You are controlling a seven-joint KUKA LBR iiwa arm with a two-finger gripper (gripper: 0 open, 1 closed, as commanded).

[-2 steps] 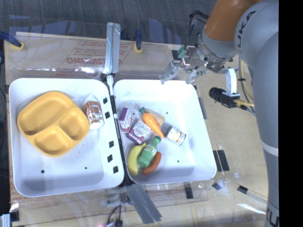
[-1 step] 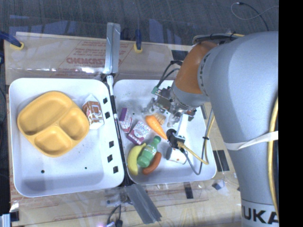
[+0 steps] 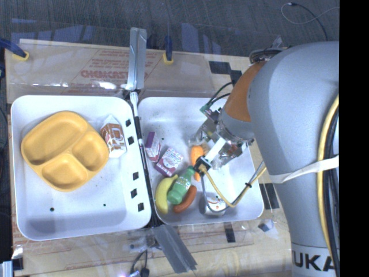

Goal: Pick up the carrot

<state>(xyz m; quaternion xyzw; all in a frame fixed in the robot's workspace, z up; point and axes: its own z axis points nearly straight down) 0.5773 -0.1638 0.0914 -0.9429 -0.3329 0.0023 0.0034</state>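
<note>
Camera view: looks down at a slant on the bench (image 3: 69, 68) with two white bins side by side.
Jaws: low over the right bin (image 3: 173, 117), in its right half; I cannot tell how far open they are, or if they hold anything, because wrist parts cover them.
Carrot: a small orange piece (image 3: 198, 153) just beside the jaws, on their left, in the middle of the right bin; its lower part is hidden.
Arm pose: the grey arm (image 3: 288, 108) enters from the right and bends down into the right bin, with the orange band (image 3: 239, 97) above the wrist.
Near the carrot: a green bottle (image 3: 182, 184) lies over a banana (image 3: 163, 194) and an orange-red long thing (image 3: 185, 203); what this last one is I cannot say.
Also in right bin: purple packets (image 3: 169, 160) to the left, a shiny metal cup (image 3: 214, 205) at the front edge.
Left bin (image 3: 75, 212): a yellow divided plate (image 3: 63, 149) and a small carton (image 3: 114, 138) touching its right side.
Cut off: the big arm body hides the right bin's far right side.
</note>
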